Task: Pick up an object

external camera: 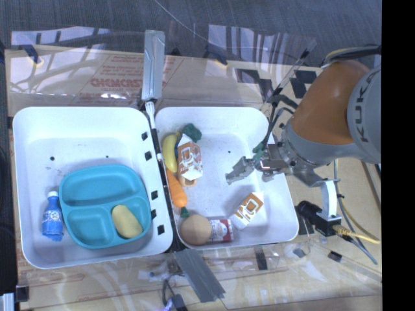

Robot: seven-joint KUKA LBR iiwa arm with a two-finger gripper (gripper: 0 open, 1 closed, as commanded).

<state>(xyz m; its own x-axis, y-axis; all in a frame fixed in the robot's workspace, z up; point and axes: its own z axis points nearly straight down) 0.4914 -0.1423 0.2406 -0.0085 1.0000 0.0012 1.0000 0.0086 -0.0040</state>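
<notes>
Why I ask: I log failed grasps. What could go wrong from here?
The hand sits over bare floor of the right bin, apart from every item; closing there would likely catch nothing. The banana, carrot and carton crowd the divider wall, so a grab there might jam or nudge neighbours. The round tan item by the can may roll away.

The pale wood-grain worktop (97, 284) carries two shallow white bins side by side, the left bin (39, 125) and the right bin (227, 131) meeting rim to rim, with a printed brown cardboard sheet (97, 76) along its far edge.
</notes>
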